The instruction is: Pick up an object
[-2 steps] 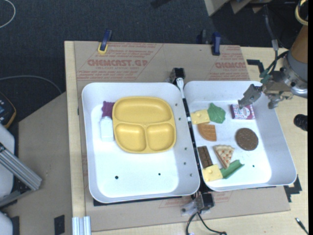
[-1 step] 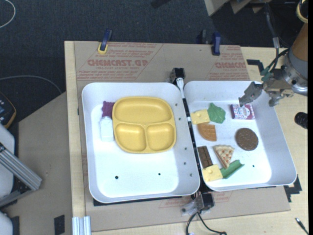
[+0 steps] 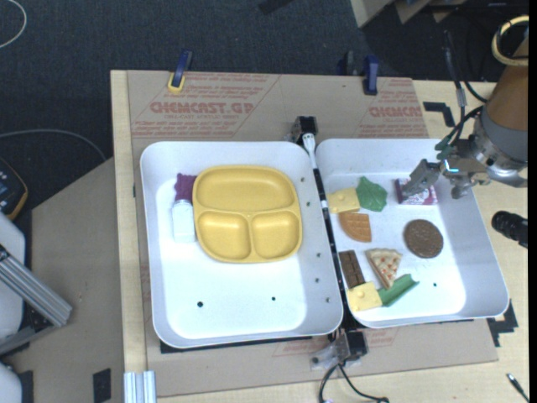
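Yellow tray point(image 3: 247, 212): sits in the left bin point(image 3: 168, 300), a white bottle point(image 3: 182, 221) touching its 9 o'clock side.
Claw point(image 3: 419, 183): over the right bin point(image 3: 470, 292) at about 1 o'clock; cannot tell how it stands.
Pink packet point(image 3: 417, 196): right beneath the claw.
Near neighbours: brown round cookie point(image 3: 424, 238) at 6 o'clock of the packet, green leaf point(image 3: 371, 195) at 9 o'clock.
Farther off: pizza slice point(image 3: 385, 267), chocolate bar point(image 3: 351, 268).

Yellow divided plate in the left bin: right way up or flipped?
Right way up. The yellow plate shows its three hollow compartments facing the camera, one wide at the back and two smaller in front, all empty.
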